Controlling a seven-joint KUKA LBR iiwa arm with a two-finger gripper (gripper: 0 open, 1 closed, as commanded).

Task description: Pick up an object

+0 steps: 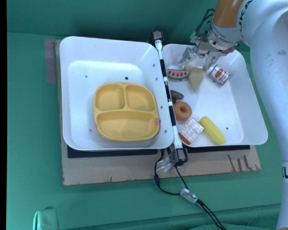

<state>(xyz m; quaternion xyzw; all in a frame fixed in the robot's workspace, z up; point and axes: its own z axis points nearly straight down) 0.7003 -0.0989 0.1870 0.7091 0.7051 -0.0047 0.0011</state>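
Observation:
My gripper point(199, 60) hangs low over the far end of the right bin point(240, 114), with its fingers spread open. Just below it lies a pale yellow cheese wedge point(196, 78), whose top end reaches up between the fingertips. Nothing is lifted. A watermelon slice point(177, 74) lies to the left of the wedge, and a small red and white can point(219, 74) to its right. Nearer the front are a dark brown piece point(176, 95), a glazed donut point(183, 110), a red and white packet point(191, 131) and a yellow corn cob point(212, 130).
The left bin point(81, 56) holds a yellow divided plate point(126, 111). A black and white striped bar point(165, 80) runs along the seam between the bins. Cables point(182, 190) trail off the bench's front edge. The grey arm point(273, 56) crosses the right side.

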